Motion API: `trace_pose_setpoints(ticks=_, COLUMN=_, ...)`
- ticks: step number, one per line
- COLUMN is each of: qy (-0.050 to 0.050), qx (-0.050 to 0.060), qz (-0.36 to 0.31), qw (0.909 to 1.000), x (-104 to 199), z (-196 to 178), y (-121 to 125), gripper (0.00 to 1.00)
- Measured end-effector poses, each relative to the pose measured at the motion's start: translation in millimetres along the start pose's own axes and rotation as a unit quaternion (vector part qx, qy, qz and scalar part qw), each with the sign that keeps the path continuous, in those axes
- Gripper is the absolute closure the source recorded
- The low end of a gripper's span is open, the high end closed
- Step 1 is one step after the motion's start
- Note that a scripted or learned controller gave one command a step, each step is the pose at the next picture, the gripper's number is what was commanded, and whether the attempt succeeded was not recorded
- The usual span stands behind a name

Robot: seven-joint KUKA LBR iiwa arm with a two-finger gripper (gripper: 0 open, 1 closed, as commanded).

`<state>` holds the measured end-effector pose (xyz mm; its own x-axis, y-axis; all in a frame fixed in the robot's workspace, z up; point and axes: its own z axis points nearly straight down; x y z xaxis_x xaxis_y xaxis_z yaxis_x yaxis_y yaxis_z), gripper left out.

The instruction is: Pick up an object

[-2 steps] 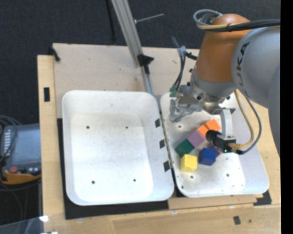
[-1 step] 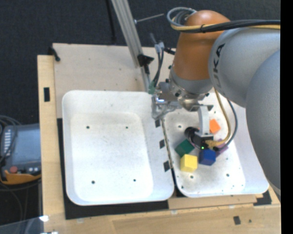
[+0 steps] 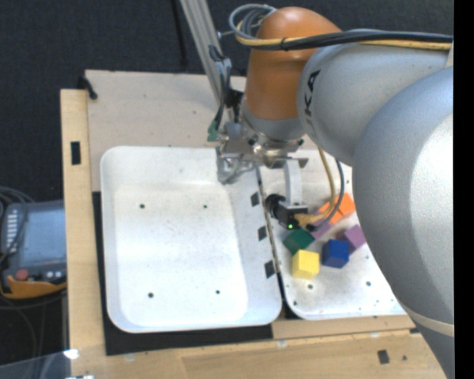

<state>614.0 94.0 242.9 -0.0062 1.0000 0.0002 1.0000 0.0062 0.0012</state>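
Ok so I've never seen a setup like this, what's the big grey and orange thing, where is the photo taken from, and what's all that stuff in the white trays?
This is a single photo from a camera fixed above a workbench, looking down at a slant. The big grey shape with the orange band is a robot arm reaching in from the right. At its tip is the end effector, the part that grasps things; it hangs over the upper edge between the two trays, and the photo doesn't let me tell whether it has anything. On the bench sit two shallow white trays. The left bin shows just a few small dark specks on its floor. The right bin, partly hidden under the arm, holds small coloured blocks clustered together: a yellow block, a blue block, a green block, a purple block and something orange.
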Motion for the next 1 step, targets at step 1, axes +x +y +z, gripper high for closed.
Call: trace_pose_setpoints(ticks=1, qy=-0.001, qx=0.001, qz=0.001, qw=1.0, x=-2.7, z=-0.9, y=-0.7, gripper=0.0)
